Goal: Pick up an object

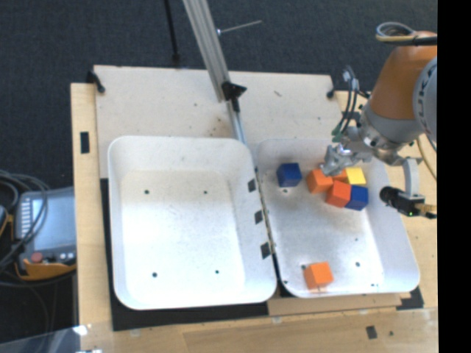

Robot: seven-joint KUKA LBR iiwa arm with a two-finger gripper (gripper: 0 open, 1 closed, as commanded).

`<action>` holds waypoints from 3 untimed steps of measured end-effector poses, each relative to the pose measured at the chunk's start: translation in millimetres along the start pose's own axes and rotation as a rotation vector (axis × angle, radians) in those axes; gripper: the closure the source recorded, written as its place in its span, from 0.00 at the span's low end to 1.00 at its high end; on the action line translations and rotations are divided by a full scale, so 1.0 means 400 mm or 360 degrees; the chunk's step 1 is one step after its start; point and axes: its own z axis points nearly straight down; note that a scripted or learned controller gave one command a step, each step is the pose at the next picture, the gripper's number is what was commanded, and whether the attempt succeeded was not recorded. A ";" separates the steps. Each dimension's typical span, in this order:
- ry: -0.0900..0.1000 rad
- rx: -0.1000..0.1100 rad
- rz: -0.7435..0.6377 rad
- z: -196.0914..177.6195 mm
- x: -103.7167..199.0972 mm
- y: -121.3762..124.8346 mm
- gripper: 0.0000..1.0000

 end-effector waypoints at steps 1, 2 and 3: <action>-0.0001 0.0005 -0.0003 -0.116 -0.017 0.019 1.00; 0.0001 0.0005 -0.0006 -0.181 -0.019 0.022 1.00; 0.0000 0.0012 -0.0001 -0.164 0.080 -0.007 1.00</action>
